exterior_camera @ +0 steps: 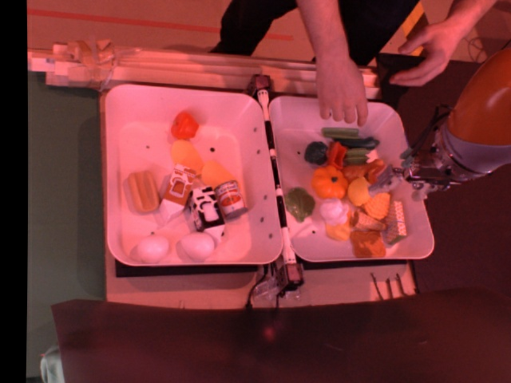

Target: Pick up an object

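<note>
Two white bins [120, 134]: left holds two eggs [152, 249]; jaws [382, 179] over right, state unclear.

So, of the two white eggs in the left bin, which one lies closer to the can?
The right egg, just below the cow-patterned carton; the other egg lies farther from the can.

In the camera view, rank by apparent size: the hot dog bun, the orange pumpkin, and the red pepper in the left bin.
1. Bun
2. Pumpkin, close to the bun, so unsure
3. Red pepper, smallest
</note>
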Tool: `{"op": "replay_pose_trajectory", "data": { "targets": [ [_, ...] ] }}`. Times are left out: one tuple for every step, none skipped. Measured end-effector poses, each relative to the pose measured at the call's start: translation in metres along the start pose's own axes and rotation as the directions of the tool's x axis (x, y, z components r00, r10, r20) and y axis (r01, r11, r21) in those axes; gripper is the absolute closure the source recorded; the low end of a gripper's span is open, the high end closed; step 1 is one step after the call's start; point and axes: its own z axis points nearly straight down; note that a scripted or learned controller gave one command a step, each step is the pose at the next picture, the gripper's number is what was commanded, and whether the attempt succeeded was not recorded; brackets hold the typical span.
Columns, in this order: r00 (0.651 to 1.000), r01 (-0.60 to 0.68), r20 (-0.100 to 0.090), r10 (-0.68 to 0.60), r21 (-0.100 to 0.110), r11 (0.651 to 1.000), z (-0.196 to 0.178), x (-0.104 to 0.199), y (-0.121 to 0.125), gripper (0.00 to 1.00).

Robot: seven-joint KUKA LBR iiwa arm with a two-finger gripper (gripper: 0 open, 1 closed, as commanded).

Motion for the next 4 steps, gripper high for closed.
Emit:
{"op": "replay_pose_trajectory", "data": {
  "targets": [
    [1.000, -0.001, -0.003, 0.001, 0.009, 1.000, 0.062, 0.000, -0.002, 0.00],
    [1.000, -0.001, -0.002, 0.001, 0.008, 1.000, 0.104, -0.001, -0.003, 0.00],
    [1.000, 0.003, -0.003, -0.003, -0.014, 1.000, 0.137, 0.000, 0.004, 0.00],
    [1.000, -0.002, 0.007, 0.002, -0.028, 1.000, 0.123, -0.004, 0.007, 1.00]
  ]
}}
